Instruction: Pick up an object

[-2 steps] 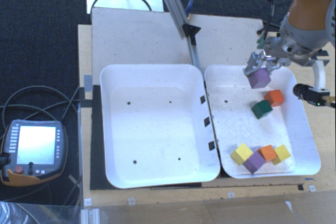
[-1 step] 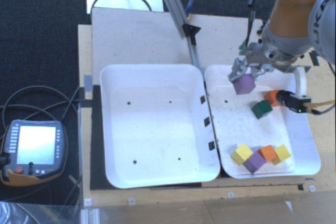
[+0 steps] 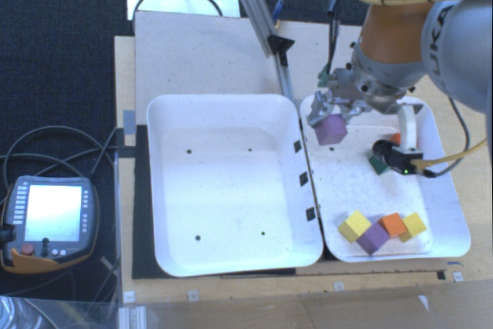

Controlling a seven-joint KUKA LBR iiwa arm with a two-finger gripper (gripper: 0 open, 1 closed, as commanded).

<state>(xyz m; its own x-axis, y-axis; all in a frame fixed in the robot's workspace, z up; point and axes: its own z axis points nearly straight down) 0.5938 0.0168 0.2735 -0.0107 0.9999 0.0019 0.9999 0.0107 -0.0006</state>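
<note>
The grey arm's two-finger gripper (image 3: pixel 333 113) has its jaws clamped on a small purple cube (image 3: pixel 332 130), which hangs beneath them at the far left corner of the right shallow white plastic bin (image 3: pixel 451 196), close to its shared wall with the left bin. A cluster of 4 small blocks (image 3: pixel 383 229), 2 yellow, 1 purple and 1 orange, lies at that bin's near edge. The pick looks to be at its lifting step, and the next move calls for a steady rise without loosening the grip, judging by how little of the cube sits between the fingers.

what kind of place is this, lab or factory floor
Most likely a robotics lab: a KUKA arm works over two white bins, small coloured blocks lie in one, and a teach pendant sits beside the bench.
</note>
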